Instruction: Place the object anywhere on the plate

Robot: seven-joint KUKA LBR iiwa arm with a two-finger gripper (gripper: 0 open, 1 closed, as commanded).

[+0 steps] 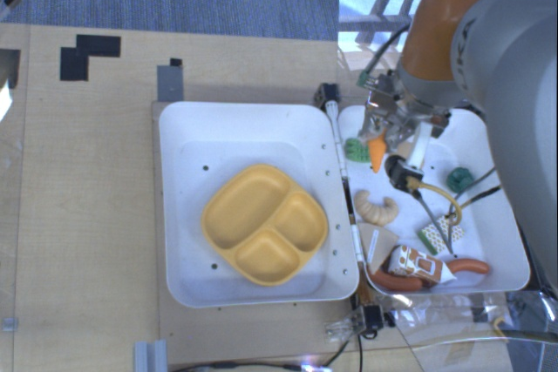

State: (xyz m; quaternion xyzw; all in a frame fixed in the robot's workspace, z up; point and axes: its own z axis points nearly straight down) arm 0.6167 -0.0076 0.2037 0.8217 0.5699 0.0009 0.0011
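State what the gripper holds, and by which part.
The gripper appears to hold the small orange carrot by its upper end, above the right white bin.

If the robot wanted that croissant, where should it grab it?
Probably across the thick middle of the croissant, coming straight down from above. It lies flat on the floor of the right bin, curved like a crescent, and its tapered ends would likely slip. There is bare floor around it, so fingers could close on both sides of its middle.

The plate (pixel 265 224) lies in the left bin (pixel 187 144); toys fill the right bin (pixel 506 248).
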